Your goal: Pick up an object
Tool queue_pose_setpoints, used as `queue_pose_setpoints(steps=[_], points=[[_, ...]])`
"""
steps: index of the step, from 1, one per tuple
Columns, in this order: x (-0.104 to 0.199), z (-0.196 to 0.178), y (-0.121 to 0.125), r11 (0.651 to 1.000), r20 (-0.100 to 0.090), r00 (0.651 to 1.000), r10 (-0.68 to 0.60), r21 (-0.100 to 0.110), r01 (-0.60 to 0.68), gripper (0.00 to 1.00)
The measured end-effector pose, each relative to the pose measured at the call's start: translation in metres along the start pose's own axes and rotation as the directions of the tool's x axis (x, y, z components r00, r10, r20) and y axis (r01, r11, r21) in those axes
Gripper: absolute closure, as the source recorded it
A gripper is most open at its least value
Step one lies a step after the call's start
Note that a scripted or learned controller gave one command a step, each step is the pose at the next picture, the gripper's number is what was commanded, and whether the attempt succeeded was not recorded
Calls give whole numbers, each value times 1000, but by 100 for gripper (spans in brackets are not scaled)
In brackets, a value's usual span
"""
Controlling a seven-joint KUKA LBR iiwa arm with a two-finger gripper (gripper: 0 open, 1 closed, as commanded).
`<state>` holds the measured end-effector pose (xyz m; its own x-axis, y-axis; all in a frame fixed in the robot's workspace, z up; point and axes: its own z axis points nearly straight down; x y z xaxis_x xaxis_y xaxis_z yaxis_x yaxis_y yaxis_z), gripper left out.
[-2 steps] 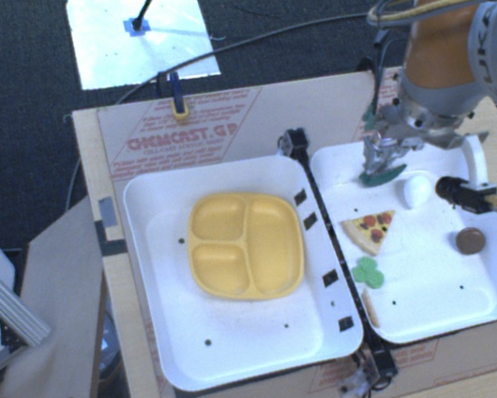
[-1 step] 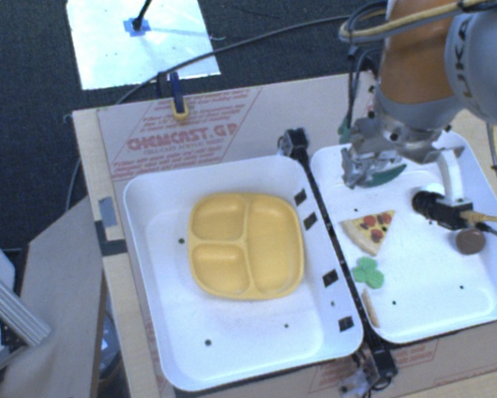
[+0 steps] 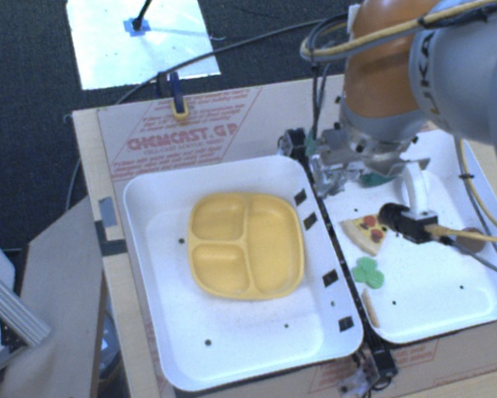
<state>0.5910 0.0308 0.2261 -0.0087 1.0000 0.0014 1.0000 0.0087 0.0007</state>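
Bench [image 3: 216,123] seen carrying 2 white bins [image 3: 175,349]. Gripper [image 3: 358,169] located upper centre-right, above right bin; finger state cannot be told. Pizza-slice toy [image 3: 366,233] lies centre-right, near divider: judged light, stiff, flat; best taken across narrow edges. Yellow tray [image 3: 244,244] occupies left bin.

text: "CHEMCAST GP" in red | on: brown protective sheet [image 3: 188,128] behind the bins | smaller lines: illegible
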Motion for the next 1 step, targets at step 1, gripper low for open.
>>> queue_pose_setpoints(steps=[1], points=[[61, 4, -13, 1000, -1, 1000, -1, 1, 1, 100]])
